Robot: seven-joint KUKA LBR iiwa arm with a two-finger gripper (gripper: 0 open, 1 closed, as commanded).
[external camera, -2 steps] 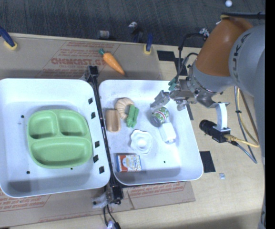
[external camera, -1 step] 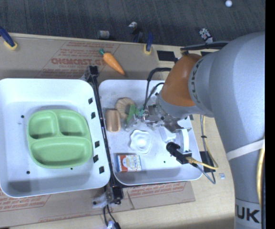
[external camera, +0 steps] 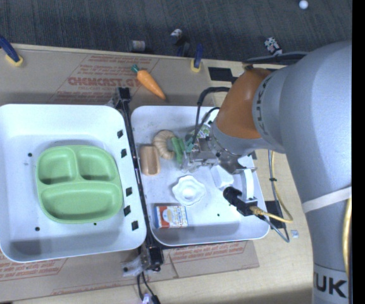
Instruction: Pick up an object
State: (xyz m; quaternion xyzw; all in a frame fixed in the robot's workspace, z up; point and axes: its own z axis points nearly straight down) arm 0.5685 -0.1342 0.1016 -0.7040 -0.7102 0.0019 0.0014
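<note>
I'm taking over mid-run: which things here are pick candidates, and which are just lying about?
Job in hand:
gripper
beige ring
green piece
tan block
white cup
small box

Lying about:
green divided plate in the left bin
toy carrot on the bench beyond the bins

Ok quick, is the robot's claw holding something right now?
Gripper: down in the right bin beside the green thing; whether it is open, shut or holding anything cannot be told.

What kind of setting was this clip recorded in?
Likely a robotics lab bench for pick trials: two white bins clamped on cardboard, toy items like a carrot and green divided plate, dark carpet around it.
</note>
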